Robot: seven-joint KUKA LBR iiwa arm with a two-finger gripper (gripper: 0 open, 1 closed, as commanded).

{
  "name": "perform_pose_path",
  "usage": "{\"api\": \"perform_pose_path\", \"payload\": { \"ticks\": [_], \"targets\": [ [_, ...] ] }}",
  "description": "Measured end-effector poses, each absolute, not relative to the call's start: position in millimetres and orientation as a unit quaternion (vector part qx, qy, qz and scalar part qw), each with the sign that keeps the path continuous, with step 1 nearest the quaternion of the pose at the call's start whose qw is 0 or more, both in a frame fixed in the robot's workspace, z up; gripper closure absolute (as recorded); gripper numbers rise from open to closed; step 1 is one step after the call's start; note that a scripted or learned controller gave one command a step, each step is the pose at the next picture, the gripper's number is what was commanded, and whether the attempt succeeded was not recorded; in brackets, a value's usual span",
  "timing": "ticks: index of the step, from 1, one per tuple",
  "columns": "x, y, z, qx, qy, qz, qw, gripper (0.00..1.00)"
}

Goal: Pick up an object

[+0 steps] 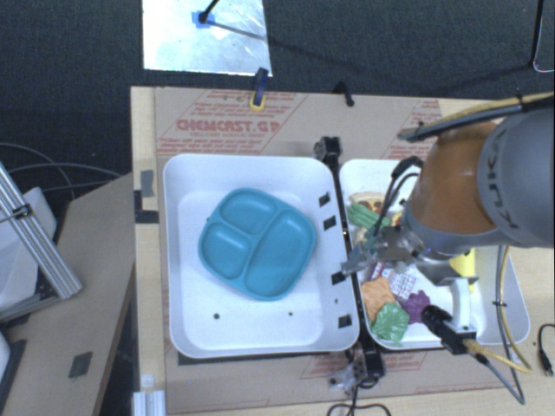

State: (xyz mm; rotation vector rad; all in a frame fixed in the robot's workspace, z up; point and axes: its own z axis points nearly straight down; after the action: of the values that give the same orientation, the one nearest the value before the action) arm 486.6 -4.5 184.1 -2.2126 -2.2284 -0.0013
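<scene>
1. Arm (486, 180), grey with an orange band, hangs closest to the lens over the right bin (519, 319).
2. Left bin (186, 232) holds a blue divided plate (257, 243).
3. Small objects (392, 306) lie jumbled in the right bin, below the wrist.
4. Hand (373, 256): whether its grip is apart or together cannot be told.

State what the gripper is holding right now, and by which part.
It cannot be told. The gripper is low in the right bin over the pile of small objects, and the arm hides any hold.
</scene>
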Motion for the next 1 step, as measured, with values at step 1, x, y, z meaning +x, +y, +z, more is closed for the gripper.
{"api": "perform_pose_path", "payload": {
  "ticks": [1],
  "targets": [
    [486.7,30.4,184.2,-0.704,-0.71,-0.001,0.0,0.0]
  ]
}}
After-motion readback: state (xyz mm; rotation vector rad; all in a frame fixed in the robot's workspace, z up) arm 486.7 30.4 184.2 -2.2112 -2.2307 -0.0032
